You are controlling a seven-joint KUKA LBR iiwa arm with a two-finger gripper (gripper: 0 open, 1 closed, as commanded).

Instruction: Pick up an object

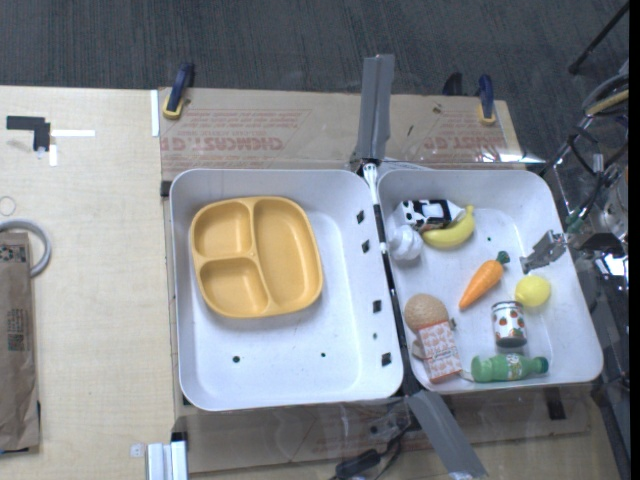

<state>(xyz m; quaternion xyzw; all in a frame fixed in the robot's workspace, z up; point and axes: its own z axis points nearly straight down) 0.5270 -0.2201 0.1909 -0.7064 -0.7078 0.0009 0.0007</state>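
Observation:
The right bin point(520, 213) holds several small items: a banana point(450, 231), a black-and-white toy point(424, 211), a grey-white round piece point(405, 243), a carrot point(481, 279), a lemon point(533, 290), a small can point(509, 323), a green bottle point(510, 367) lying down, a brown round item point(426, 311) and a red-and-white box point(438, 352). My gripper point(544, 251) hangs over the bin's right side, just up and right of the lemon and right of the carrot. Nothing is seen in its grasp.
The left bin point(300, 363) holds a yellow divided plate point(257, 256). A grey divider point(376, 108) runs between the bins at the back. Cables and the arm's body point(600, 218) crowd the right edge. A brown paper bag point(15, 348) lies far left.

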